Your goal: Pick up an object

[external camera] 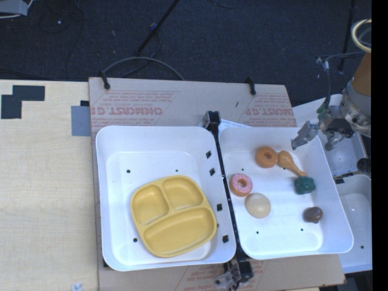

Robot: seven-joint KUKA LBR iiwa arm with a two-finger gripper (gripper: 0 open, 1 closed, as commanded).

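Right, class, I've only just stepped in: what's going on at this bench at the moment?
A grey robot arm with an orange band reaches in from the right, its gripper poised at the upper right rim of the right bin, holding nothing. In that bin lie an orange ring, a tan drumstick-shaped toy, a pink doughnut, a cream ball, a green block and a small brown lump. The left bin holds a yellow divided plate. Nothing has been picked yet.
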